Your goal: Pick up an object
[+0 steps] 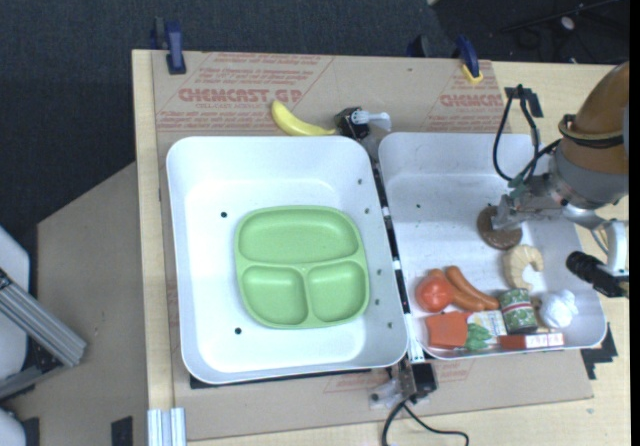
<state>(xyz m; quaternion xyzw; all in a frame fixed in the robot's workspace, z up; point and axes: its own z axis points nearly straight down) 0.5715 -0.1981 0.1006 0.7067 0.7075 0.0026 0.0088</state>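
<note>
The worktop (250, 84) carries two white bins side by side. The left bin (200, 184) holds a green divided tray (300, 266); the right bin (440, 174) holds the pickable things, crowded along its near edge — a tomato (433, 292), a sausage (468, 286), an orange block (447, 331), a small can (517, 311), a pale bread piece (524, 260) and a white lump (557, 311). The arm (600, 149) reaches in from the right, its pincer (503, 224) low over the bin floor just behind that cluster; whether it is open or closed I cannot tell. Nothing shows as gripped. A good attempt, I judge, singles out an item at the cluster's edge — the bread piece is nearest — descends straight, and keeps clear of the neighbours.
</note>
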